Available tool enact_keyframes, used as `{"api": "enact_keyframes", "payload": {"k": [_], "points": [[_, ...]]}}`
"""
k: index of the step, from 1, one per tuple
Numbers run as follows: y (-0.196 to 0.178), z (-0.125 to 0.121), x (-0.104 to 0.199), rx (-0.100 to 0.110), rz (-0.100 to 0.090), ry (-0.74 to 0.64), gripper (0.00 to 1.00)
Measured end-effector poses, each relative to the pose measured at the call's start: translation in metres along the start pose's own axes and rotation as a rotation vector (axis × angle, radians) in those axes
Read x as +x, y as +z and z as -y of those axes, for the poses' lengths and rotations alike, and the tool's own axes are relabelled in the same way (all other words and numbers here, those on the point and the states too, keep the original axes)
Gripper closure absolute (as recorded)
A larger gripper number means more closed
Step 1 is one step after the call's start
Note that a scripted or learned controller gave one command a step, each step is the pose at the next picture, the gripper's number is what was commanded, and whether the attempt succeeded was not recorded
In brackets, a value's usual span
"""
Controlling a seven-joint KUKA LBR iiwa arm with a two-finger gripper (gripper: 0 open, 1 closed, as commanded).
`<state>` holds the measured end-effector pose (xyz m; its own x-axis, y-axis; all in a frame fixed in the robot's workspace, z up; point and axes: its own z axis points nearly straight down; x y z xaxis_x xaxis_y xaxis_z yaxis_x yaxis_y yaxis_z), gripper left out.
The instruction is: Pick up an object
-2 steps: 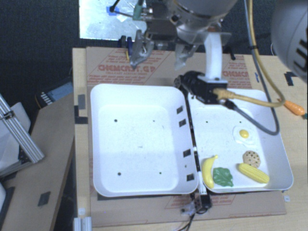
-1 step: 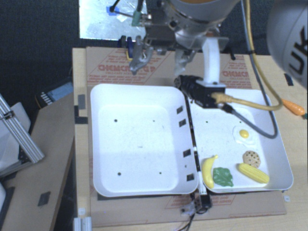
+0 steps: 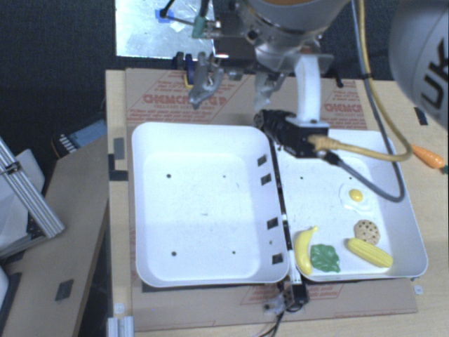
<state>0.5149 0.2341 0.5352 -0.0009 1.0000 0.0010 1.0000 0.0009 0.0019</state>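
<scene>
Banana (image 3: 304,251) and corn (image 3: 369,253) lie well below the tool (image 3: 235,90), whose fingers stand spread, empty.

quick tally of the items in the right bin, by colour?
Yellow: 2, the banana and the corn cob
Green: 1, the leafy piece
Tan: 1, the cookie
White with a yellow centre: 1, the fried egg
Total: 5, all toward the near end of the right bin.
</scene>
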Motion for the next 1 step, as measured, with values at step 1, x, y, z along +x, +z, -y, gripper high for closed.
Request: {"api": "enact_keyframes", "payload": {"k": [1], "points": [[0.0,0.0,0.0,0.0,0.0,0.0,0.0]]}}
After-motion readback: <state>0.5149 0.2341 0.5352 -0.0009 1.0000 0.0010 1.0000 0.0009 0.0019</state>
